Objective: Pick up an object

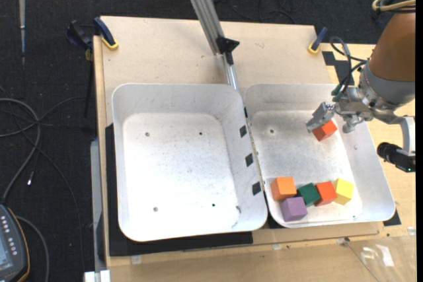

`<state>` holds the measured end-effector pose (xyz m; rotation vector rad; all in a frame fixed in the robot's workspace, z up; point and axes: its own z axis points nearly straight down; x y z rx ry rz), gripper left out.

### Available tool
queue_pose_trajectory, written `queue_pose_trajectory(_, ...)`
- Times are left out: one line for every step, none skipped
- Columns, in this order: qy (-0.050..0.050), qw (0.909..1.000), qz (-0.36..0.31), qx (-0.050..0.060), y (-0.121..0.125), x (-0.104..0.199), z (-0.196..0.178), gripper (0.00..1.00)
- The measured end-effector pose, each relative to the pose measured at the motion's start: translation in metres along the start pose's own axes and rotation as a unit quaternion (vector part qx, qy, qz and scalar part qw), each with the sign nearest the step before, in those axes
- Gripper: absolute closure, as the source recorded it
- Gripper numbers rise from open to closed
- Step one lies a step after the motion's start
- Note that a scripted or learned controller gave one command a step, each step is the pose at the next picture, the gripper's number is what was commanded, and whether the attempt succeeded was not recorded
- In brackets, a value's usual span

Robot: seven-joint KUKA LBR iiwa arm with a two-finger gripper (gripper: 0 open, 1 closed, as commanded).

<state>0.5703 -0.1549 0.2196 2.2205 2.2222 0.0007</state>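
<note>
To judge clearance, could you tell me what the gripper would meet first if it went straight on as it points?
Probably the orange-red block at the gripper, then the right bin floor; depth is unclear.

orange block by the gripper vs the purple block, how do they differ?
Colour: the upper orange block is reddish orange; the purple block is purple.
Place: the orange one sits mid-bin at the gripper; the purple one lies at the near edge.
Company: the orange one is alone; the purple one touches the block cluster.
Both are small cubes in the right bin.
</note>
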Motion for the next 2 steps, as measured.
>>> queue_pose_trajectory(0.0,1.0,-0.001,0.002,0.111,-0.05,0.129,0.0)
queue_pose_trajectory(0.001,1.0,-0.002,0.002,0.07,-0.004,0.124,0.0)
